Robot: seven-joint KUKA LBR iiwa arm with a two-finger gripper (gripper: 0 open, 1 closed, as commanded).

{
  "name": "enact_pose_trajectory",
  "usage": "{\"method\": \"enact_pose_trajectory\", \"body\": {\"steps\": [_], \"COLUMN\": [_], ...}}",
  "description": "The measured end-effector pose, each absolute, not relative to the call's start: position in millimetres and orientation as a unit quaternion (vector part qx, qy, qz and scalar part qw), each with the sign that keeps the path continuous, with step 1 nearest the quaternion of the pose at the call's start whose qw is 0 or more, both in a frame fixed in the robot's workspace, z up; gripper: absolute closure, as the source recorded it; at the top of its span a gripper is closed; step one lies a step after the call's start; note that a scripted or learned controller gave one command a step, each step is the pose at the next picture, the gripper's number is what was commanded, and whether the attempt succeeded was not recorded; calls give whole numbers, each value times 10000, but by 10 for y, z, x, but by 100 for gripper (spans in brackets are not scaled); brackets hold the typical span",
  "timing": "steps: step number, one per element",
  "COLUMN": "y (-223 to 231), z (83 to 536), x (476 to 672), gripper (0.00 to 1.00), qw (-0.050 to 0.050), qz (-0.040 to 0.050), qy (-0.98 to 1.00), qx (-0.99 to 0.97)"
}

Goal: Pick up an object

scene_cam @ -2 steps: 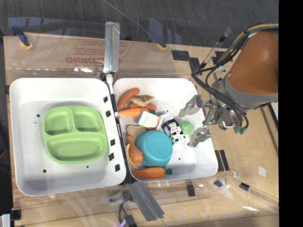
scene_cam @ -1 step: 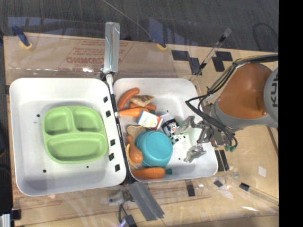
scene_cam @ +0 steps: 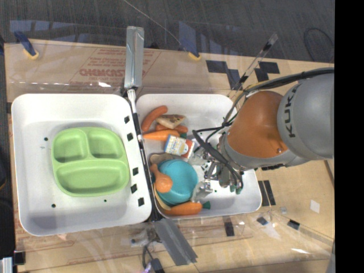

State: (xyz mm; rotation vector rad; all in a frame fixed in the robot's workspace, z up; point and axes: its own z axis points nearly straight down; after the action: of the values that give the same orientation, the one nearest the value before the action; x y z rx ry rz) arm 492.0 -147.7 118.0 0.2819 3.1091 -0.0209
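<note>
I see my gripper [scene_cam: 219, 178] low in the right bin [scene_cam: 227, 104], just beside the blue bowl [scene_cam: 179, 178] — I cannot tell its state. Nothing looks picked up yet. Toys crowd the bin's left side — carrots [scene_cam: 183, 209], a small carton [scene_cam: 177, 145]. The near wall is close.

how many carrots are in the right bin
2 clear ones: a carrot lying in the upper-left part, another carrot against the near wall. More orange items may be hidden among the clutter.
</note>
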Motion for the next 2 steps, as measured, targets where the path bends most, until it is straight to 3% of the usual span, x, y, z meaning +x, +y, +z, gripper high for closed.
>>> {"method": "enact_pose_trajectory", "body": {"steps": [1, 2], "y": [-1414, -1348], "z": [1044, 1036], "x": [5701, 5054], "gripper": [0, 0], "qw": [149, 213], "qz": [-108, -66], "qy": [9789, 9431], "qx": [2037, 3319]}}
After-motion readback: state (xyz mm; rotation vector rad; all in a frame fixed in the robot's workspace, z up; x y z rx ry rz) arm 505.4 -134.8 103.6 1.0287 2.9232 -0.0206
